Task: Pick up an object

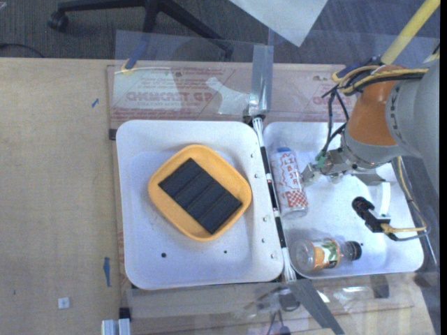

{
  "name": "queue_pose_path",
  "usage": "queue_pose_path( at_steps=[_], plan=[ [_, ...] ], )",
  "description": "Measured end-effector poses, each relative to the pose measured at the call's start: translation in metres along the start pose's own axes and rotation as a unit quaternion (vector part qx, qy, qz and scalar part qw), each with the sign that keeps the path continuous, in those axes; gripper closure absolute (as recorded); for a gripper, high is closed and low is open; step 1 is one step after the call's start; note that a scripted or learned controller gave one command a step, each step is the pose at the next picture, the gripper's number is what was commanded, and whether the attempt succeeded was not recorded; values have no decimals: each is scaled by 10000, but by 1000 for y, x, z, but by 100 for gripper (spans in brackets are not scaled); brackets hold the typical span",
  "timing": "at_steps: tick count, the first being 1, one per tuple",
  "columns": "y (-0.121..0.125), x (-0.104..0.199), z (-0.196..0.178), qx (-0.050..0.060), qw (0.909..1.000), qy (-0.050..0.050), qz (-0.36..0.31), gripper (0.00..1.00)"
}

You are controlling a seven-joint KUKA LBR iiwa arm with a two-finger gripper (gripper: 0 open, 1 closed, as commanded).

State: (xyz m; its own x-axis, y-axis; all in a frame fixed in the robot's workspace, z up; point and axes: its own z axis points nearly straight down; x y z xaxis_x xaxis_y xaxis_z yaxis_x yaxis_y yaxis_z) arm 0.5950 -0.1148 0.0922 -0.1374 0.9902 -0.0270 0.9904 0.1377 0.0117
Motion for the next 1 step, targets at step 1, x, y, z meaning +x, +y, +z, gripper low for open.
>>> queue_pose_path(
  at_steps=[1],
  plan=[
    [1, -7, 1, -17, 9995, 54, -315, 0]
  ],
)
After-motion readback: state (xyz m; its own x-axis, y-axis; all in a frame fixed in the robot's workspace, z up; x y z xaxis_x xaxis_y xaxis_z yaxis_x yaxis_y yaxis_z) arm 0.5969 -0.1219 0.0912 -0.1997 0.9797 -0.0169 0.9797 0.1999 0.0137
